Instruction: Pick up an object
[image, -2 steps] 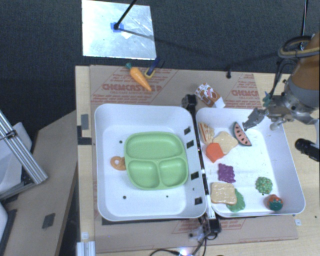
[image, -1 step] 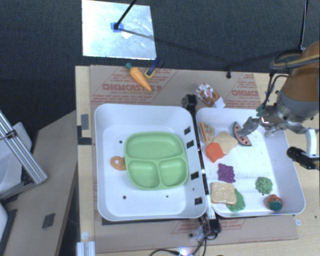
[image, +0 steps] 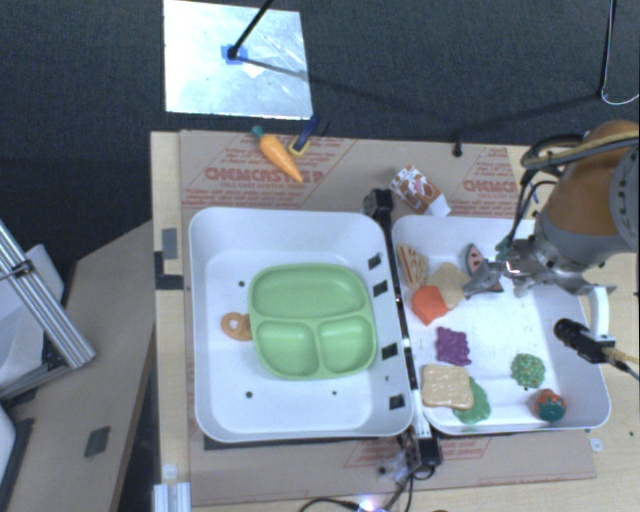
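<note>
The grey metal two-finger gripper (image: 487, 279) hangs low in the right white bin (image: 580, 345), beside a tan round toy piece (image: 451, 284) and an orange-red wedge (image: 429, 303); its grip is too blurred to tell.

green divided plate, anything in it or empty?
Empty. All three compartments of the green plate show bare green. The small pretzel lies beside it on the left bin floor, outside the plate's rim.
</note>
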